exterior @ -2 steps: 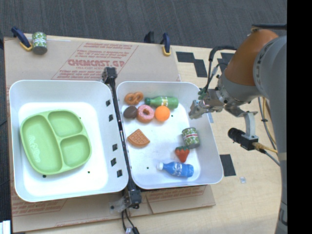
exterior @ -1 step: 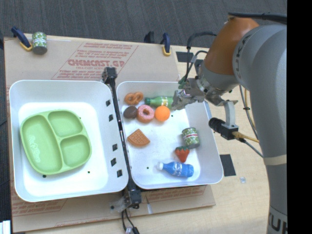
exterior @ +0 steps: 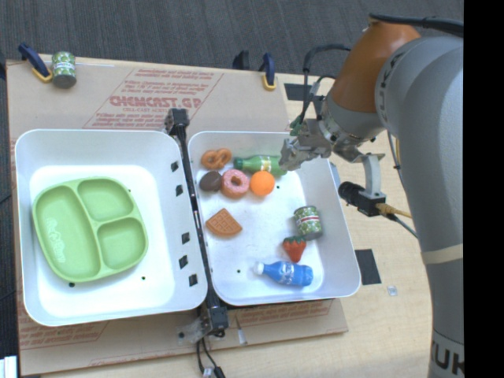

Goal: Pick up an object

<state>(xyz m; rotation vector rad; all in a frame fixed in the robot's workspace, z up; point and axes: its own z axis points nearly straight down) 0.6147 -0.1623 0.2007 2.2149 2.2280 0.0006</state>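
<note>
Hovering my claw at the green bottle's end, I can't tell its opening. Crowded by the orange, the bottle might roll away

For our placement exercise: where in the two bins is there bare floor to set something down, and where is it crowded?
Free: the left bin floor around the green tray, widest below it; in the right bin, the middle patch between waffle, can and blue bottle. Crowded: the right bin's top, where donuts, orange and green bottle cluster by the gripper.
</note>
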